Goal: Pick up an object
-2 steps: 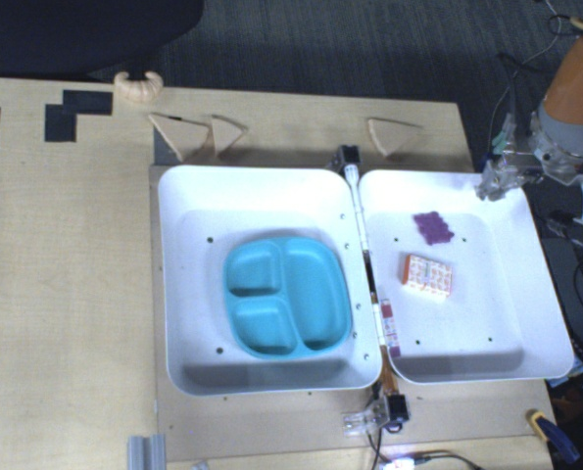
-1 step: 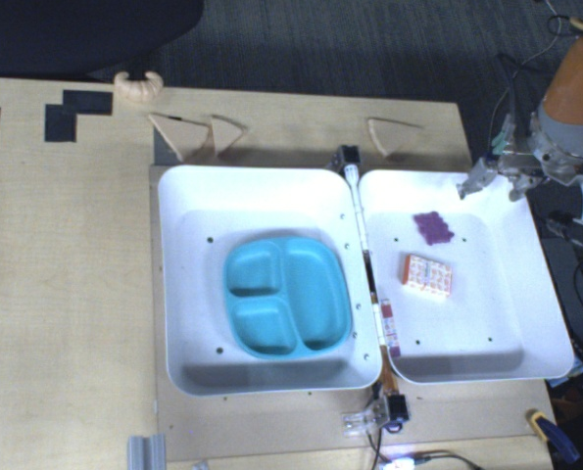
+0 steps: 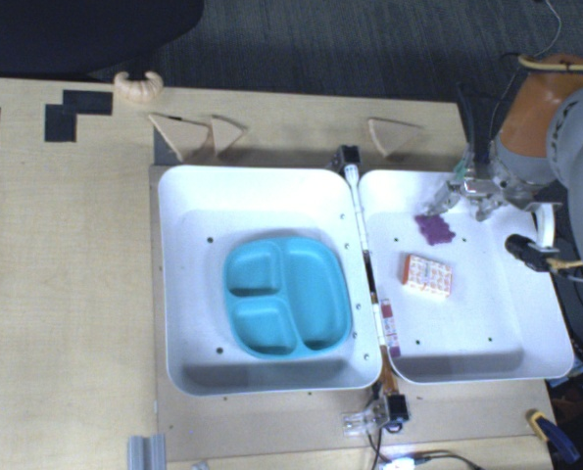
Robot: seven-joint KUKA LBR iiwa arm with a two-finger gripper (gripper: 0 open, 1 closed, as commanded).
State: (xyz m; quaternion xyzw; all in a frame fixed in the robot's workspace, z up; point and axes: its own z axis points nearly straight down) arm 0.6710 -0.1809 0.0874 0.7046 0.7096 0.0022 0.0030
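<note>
Approach seemed the step in hand: the end effector (image 3: 460,196) hovered at the back of the right of two shallow white plastic bins (image 3: 487,355), whether spread or pressed together I could not tell. One blue three-compartment plastic tray (image 3: 286,295) lay well to its left in the other bin. One red-and-white printed box (image 3: 426,275) lay near, in front; one crumpled purple scrap (image 3: 434,228) just beside it. Next: descend and close.

dark carpet floor (image 3: 369,27), light wooden bench (image 3: 66,292)
</note>
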